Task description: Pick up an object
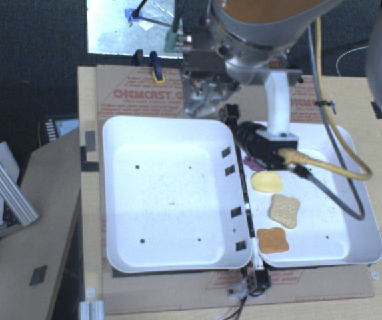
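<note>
3 small flat pieces lie in a column in the right bin (pixel 351 245), close to its left wall. Nearest the camera is an orange piece (pixel 273 240), roughly square, like a toy cracker. Just above it sits a tan piece (pixel 285 211) shaped like a slice of toast, speckled and tilted. Above that is a pale yellow piece (pixel 267 181), rounded like a slice of cheese. A purple scrap (pixel 251 160) peeks out just beyond the yellow piece, partly under dark hardware.

All 3 look like light play food, probably rubbery or foam, thin and low to the bin floor. I judge them hard to pinch from the sides; a grip across the narrow width, pressing down onto the edges, seems best. The tan piece looks thickest and stands apart from the walls, so it seems the easiest target. None looks fragile.

The pincer (pixel 204 105) hangs from the grey arm (pixel 257 12) over the far rim between the 2 bins, well away from the pieces. Blur and clutter hide its tips, so I cannot tell its state.

The left bin (pixel 171 199) sits beside the right one on a cardboard-covered worktop (pixel 137 92). A yellow cable (pixel 331 169) crosses the right bin.
</note>
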Tool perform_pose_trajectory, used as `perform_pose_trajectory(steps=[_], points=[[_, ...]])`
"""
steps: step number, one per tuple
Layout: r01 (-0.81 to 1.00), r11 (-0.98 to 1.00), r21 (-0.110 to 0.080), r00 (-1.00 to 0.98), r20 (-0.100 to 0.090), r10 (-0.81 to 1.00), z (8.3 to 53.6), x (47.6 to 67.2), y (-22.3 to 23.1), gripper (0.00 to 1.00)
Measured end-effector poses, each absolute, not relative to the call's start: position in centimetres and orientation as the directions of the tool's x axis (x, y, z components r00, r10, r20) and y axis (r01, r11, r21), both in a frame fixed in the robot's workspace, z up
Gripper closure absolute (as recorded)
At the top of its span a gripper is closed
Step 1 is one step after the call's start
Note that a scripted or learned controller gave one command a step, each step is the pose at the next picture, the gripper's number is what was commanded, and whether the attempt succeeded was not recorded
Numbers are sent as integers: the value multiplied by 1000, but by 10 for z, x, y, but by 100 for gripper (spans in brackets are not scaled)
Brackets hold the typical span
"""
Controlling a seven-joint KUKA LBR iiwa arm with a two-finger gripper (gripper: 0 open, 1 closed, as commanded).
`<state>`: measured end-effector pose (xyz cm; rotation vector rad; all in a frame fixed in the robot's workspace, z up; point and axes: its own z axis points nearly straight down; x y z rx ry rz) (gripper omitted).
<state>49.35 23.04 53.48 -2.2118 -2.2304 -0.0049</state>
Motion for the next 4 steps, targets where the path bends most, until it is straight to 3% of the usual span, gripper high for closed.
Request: perform_pose_trajectory(steps=[1, 2, 3, 4], points=[[1000, 3, 2, -3, 1, 1000, 535, 494, 228, 0], [1000, 4, 5, -4, 3, 1000, 547, 494, 228, 100], [1000, -8, 1, 8, -2, 1000, 535, 487, 135, 100], [1000, 6, 2, -6, 2, 1000, 535, 486, 171, 100]])
